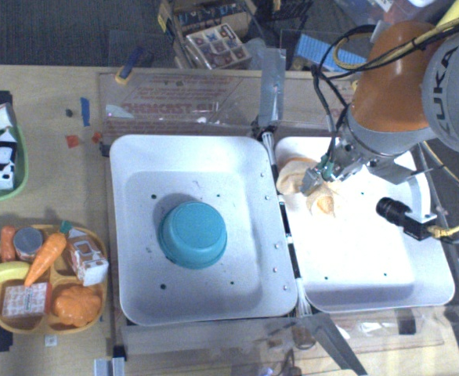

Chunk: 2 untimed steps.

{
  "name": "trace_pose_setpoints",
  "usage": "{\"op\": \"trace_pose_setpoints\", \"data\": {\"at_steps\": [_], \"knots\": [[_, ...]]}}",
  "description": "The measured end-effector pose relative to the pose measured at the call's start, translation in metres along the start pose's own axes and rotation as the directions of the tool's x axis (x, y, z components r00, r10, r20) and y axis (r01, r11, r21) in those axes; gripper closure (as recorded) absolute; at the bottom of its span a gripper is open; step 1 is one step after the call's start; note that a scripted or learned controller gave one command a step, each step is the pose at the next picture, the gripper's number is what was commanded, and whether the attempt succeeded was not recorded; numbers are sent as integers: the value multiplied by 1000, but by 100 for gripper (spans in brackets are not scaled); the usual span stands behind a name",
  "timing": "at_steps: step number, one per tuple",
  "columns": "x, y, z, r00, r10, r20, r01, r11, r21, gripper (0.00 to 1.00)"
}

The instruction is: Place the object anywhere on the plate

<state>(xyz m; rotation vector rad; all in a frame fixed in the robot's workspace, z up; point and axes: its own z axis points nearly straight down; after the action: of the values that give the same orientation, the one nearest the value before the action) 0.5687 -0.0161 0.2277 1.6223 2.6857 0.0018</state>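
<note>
Nearest me sat the left bin (135, 163), carrying a blue plate (193, 234) at its middle. Beside it, in the right bin (370, 265), I saw the gripper (321, 176) low over pale objects (308, 188) by the left wall; jaws' state unclear.
</note>
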Motion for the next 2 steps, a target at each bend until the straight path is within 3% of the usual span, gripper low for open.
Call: {"op": "trace_pose_setpoints", "data": {"at_steps": [1, 2], "knots": [[38, 30, 7, 921, -389, -1, 389, 921, 0, 100], [70, 66, 15, 697, -717, 2, 717, 697, -4, 100]]}}
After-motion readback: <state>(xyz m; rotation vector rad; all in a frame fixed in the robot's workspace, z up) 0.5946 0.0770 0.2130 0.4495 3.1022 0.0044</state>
